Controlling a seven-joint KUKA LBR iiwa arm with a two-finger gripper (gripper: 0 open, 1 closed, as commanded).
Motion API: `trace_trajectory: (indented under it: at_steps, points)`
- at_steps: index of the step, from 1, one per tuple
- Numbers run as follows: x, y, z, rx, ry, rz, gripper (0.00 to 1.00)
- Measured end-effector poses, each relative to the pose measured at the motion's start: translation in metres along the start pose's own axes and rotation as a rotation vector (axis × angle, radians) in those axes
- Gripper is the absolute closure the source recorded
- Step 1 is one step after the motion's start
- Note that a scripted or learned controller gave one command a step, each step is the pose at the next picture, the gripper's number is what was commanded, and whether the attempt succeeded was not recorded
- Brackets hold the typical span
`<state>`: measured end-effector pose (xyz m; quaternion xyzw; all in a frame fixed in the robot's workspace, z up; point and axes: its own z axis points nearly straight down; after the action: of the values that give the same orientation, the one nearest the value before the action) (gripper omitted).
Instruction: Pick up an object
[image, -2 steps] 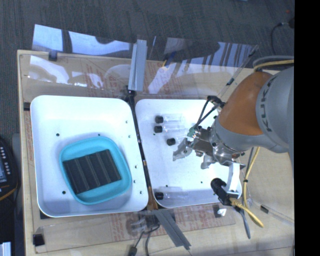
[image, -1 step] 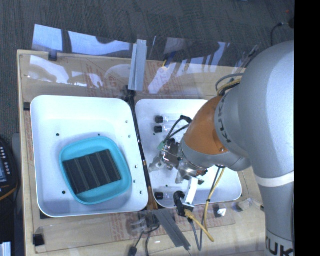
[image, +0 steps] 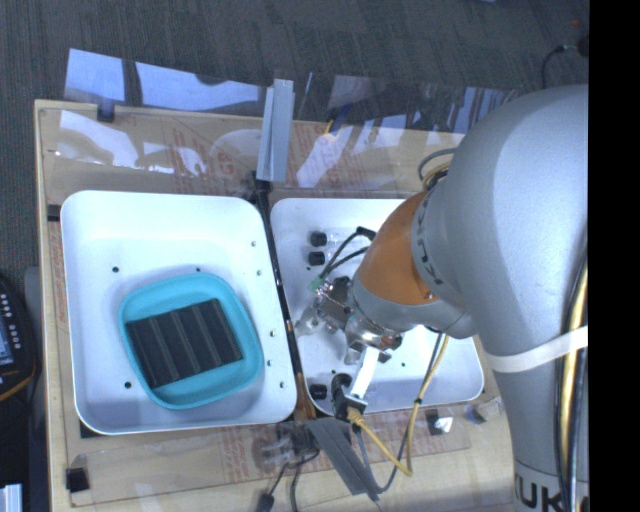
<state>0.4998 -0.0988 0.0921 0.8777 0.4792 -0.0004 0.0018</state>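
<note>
A teal tray (image: 236, 372) with a dark ribbed insert (image: 186, 342) lies flat in the left bin (image: 90, 230), towards its front. My gripper (image: 326, 302) is low over the left part of the right bin (image: 460, 385), close to the divider between the bins. The orange wrist band (image: 392, 268) and the grey arm cover most of that bin. Two small dark bits (image: 318, 240) lie on the bin floor just behind the gripper. A small greenish speck shows at the gripper's tip, too small to identify. Nothing can be seen held.
A grey upright post (image: 274, 130) stands behind the seam between the bins. Clear plastic sheeting (image: 160, 150) lies along the back of the bench. Cables and a grey bracket (image: 345, 455) sit at the front edge below the right bin.
</note>
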Motion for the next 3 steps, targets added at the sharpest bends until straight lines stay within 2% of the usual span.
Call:
trace_trajectory:
  at_steps: [1,2,3]
  points:
    - [-0.0071,-0.0179,-0.0023,-0.007,0.007,0.242,0.0]
    - [-0.0145,-0.0084,-0.0057,-0.019,0.016,0.518,0.0]
    - [-0.005,-0.0121,-0.008,-0.03,0.019,0.639,0.0]
